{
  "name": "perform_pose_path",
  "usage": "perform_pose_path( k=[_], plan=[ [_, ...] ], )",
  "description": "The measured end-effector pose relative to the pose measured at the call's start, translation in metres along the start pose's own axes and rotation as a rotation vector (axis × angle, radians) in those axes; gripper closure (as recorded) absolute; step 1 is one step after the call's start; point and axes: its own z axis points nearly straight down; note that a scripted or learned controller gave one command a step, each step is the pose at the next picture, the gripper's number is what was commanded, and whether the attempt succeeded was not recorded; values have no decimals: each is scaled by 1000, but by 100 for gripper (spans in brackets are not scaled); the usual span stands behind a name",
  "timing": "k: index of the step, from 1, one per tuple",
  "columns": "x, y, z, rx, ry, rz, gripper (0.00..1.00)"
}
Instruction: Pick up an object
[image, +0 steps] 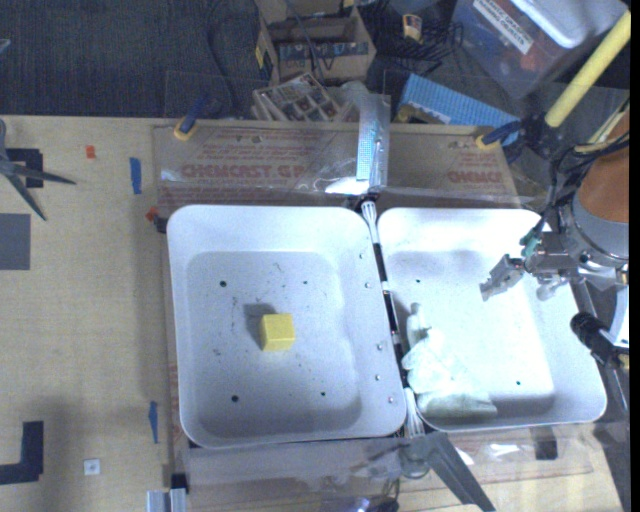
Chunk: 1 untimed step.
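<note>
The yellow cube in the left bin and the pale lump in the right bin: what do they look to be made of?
The yellow cube looks like foam or sponge, or perhaps matte plastic: flat, dull faces, no shine, slightly soft edges. The pale lump against the right bin's left wall looks like crumpled cloth or soft plastic film: irregular folds, whitish with a greenish lower edge. It is too blurred to settle.

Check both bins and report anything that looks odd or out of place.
Nothing looks spilled or broken. A yellow block sits alone in the left bin. A crumpled white cloth lies bunched against the right bin's near-left corner.
</note>
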Motion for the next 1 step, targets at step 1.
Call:
perform_pose_path(
  k=[1],
  plan=[
    [110, -49, 35, 0, -1, -167, 0]
  ],
)
